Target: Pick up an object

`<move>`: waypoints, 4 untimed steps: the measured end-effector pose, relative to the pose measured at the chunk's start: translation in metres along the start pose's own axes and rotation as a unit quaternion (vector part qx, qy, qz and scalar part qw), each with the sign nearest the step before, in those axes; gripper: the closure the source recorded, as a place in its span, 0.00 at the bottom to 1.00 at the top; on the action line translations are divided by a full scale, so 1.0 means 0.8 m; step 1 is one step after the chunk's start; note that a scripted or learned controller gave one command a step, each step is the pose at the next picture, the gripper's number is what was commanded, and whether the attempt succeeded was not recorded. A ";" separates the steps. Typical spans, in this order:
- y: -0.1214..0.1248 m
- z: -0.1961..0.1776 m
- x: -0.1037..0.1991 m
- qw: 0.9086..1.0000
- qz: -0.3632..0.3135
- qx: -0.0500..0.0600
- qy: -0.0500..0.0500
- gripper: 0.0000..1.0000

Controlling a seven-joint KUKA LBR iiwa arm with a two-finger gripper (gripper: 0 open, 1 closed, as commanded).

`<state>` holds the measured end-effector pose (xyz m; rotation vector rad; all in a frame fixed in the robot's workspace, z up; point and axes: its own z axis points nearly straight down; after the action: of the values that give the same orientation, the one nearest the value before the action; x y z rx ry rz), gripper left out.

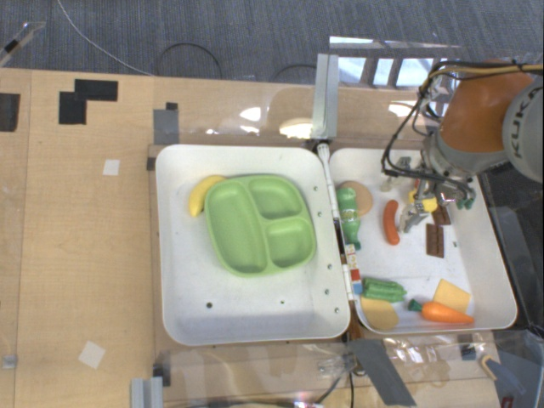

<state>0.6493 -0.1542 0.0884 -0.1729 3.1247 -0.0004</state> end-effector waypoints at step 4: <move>0.174 -0.127 -0.049 0.995 0.100 -0.001 -0.002 1.00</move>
<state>0.6719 -0.0113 0.1902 0.1390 3.1226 0.0050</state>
